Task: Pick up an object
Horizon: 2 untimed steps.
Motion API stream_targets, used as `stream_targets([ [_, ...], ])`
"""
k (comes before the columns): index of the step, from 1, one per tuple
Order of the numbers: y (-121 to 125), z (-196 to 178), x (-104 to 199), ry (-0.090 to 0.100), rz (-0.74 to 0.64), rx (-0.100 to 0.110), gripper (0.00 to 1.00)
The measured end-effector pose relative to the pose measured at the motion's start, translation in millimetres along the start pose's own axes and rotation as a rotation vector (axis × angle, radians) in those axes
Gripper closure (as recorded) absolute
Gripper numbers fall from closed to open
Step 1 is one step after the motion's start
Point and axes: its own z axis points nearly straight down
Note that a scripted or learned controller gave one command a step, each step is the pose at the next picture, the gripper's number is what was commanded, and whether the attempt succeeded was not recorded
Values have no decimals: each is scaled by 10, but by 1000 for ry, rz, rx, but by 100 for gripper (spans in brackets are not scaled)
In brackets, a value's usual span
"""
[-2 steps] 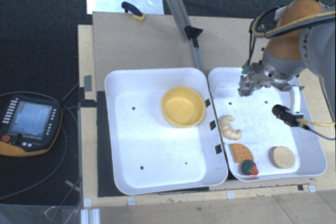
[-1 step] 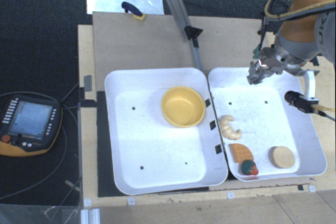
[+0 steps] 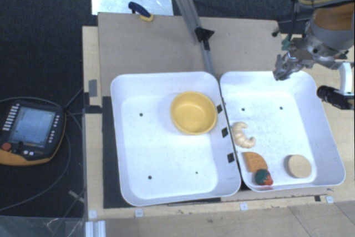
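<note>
Gripper (image 3: 284, 72) hovers at the right bin's (image 3: 310, 86) far rim, grip state unclear; nearest, the croissant (image 3: 242, 134) looks light, rigid, best pinched across its middle.

Dark carpet (image 3: 44, 19) around wooden bench (image 3: 155, 47)

No text, label, brand or number can be read anywhere, and the lit screen of the handheld control pendant (image 3: 30, 131) left of the bench is too blurred to read.
</note>
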Motion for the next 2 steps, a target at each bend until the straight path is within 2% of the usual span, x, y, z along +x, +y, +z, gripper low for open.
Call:
stream_targets([
  [2, -156, 6, 1021, 2, -5, 5, 100],
])
